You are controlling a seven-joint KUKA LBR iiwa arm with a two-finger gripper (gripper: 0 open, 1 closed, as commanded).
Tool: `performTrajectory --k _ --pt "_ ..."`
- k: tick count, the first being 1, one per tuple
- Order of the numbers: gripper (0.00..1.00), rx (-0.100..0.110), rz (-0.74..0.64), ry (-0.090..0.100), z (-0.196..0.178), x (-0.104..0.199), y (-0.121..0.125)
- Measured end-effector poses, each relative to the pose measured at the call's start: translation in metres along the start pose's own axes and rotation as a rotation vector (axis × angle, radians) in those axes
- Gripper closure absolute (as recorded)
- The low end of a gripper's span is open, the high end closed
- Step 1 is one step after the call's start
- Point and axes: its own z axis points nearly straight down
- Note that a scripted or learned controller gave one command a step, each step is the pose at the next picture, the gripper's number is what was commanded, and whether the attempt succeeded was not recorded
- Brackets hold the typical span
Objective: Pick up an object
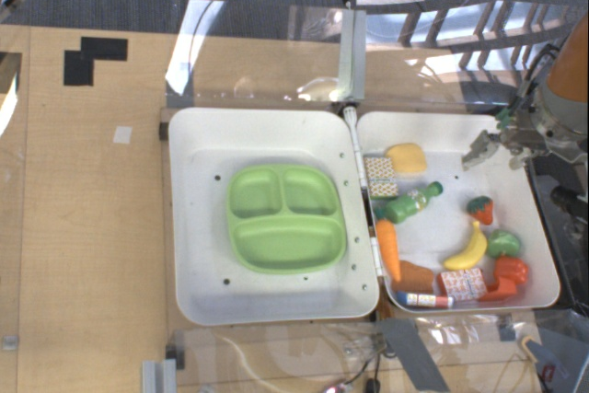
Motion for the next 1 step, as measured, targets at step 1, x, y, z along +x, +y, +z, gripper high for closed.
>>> performTrajectory --k 1 --pt "0.00 0.001 0.211 -0.001 -0.0129 0.0071 0.0066"
